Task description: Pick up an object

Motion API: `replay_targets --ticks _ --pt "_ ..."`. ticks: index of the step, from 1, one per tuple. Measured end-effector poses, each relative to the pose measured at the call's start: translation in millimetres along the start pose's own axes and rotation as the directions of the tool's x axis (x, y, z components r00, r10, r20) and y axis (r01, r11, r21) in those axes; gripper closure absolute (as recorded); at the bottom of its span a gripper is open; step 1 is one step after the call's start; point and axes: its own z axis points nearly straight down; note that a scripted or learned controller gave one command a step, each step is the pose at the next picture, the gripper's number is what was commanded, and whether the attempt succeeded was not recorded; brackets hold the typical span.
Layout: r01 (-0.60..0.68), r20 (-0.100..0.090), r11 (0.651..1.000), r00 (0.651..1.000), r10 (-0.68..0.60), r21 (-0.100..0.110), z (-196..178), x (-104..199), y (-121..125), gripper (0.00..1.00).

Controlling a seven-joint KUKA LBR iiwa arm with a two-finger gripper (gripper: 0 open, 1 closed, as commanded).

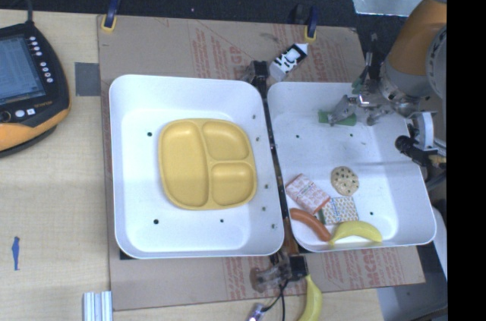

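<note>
A small flat green object (335,116), long axis sloping up-right, is seen clenched between the grey two-finger gripper (348,108) in the right white bin (395,183).

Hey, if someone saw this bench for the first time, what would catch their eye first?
Probably the yellow divided tray in the middle of the left bin. Next, the toy food in the right bin's near corner: a banana, a hot dog and a cookie. The gripper hovers at that bin's far end.
</note>
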Motion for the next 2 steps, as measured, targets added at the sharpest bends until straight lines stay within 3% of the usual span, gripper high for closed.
replay_targets --ticks 1,2 --pt "0.001 0.001 1.0 1.0 -0.001 0.002 1 19 -79 0.0" --pt "0.0 0.0 1.0 1.0 0.0 -0.001 0 -11 -10 0.0"
